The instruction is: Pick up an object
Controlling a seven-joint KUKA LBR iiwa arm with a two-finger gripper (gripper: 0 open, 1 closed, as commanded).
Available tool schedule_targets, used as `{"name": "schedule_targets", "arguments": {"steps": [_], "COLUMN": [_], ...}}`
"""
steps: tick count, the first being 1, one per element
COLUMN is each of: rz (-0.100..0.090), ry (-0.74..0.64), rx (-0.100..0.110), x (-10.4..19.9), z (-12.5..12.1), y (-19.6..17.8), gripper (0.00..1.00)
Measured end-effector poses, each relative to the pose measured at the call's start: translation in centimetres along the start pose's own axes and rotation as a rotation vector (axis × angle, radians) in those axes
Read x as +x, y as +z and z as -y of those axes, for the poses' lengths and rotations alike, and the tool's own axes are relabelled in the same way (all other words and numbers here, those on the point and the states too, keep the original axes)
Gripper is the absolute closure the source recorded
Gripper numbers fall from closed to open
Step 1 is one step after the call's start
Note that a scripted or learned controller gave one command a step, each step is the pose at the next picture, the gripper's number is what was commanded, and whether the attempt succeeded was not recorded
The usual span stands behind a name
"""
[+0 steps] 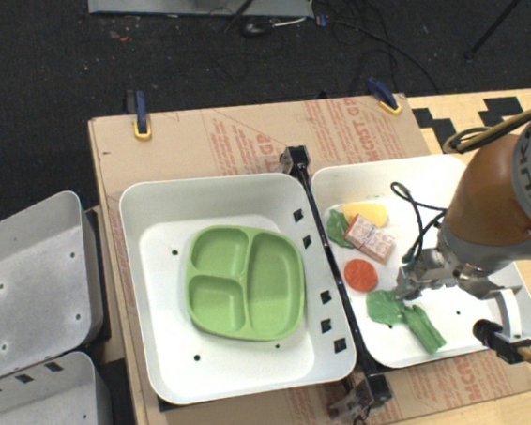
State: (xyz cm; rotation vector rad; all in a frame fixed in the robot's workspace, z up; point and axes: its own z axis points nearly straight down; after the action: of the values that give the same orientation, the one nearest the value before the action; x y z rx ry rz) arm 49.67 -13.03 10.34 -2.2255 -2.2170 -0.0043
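So the tool sits low in the right bin, right at the upper end of the green toy. That toy's long axis runs diagonally, from near the bin's left wall down toward the front right. Honestly can't tell how the tool is set or if it has anything. Red disc and pink packet are just up-left.

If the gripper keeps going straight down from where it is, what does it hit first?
Most likely the green toy lying in the right bin: the gripper sits just above its upper end. Depth is hard to judge from this slanted view.
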Motion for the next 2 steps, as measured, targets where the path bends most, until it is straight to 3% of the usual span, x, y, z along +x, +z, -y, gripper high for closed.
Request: {"name": "schedule_targets", "arguments": {"steps": [2], "rz": [0.003], "ry": [-0.007], "rx": [-0.003], "x": [1.1], "z": [-0.8], "y": [-9.2], "gripper": [1.0]}}
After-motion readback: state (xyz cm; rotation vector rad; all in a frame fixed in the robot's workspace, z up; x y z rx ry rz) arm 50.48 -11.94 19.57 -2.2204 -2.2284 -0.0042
